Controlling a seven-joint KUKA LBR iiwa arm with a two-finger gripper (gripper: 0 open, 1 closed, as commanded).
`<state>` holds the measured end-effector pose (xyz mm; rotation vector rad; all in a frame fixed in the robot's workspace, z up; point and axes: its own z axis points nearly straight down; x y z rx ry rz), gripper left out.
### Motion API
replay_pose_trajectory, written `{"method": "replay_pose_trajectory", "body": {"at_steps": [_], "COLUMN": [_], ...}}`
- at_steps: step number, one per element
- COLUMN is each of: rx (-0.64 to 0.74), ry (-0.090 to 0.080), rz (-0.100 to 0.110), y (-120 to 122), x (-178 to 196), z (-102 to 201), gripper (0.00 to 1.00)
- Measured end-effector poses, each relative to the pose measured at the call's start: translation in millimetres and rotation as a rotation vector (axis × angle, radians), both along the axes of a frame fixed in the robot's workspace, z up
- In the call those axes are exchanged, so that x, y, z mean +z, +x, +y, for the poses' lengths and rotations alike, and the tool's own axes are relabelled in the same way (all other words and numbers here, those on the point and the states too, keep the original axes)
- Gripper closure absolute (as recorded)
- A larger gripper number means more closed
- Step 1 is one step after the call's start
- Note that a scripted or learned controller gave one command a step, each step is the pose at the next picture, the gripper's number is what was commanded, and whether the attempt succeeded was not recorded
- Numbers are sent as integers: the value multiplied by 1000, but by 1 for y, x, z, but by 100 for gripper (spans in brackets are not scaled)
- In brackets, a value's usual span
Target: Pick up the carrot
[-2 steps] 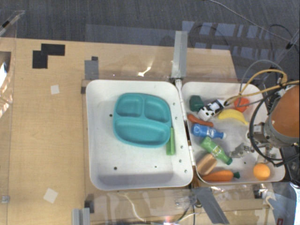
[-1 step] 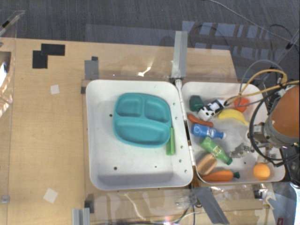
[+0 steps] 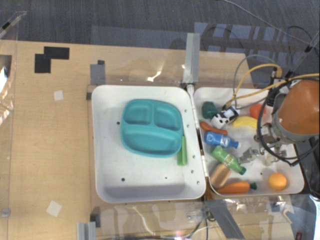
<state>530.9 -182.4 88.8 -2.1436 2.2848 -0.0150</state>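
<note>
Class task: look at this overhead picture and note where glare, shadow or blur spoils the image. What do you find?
Camera view: a bright glare streak sits on the bench above the left bin; a soft shadow falls inside that bin's lower wall; the carrot and teal plate look sharp; the arm hides part of the right bin.

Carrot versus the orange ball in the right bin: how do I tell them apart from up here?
The carrot is long and tapered with a dark green tip at its right end; the orange ball is round with no tip. The carrot lies flat along the bin's near wall, its left end beside a brown bread-like piece; the ball sits apart, nearer the right corner. The carrot is a deeper orange-red, the ball yellower. Both rest in the right bin.
</note>
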Motion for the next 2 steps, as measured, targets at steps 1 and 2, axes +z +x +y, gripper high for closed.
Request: {"method": "replay_pose_trajectory", "body": {"at_steps": [1, 2], "rx": [346, 722], "ry": [-2, -11], "rz": [0, -6], "y": [10, -38], "x": [-1, 1], "z": [-1, -3], "gripper": [0, 0]}}
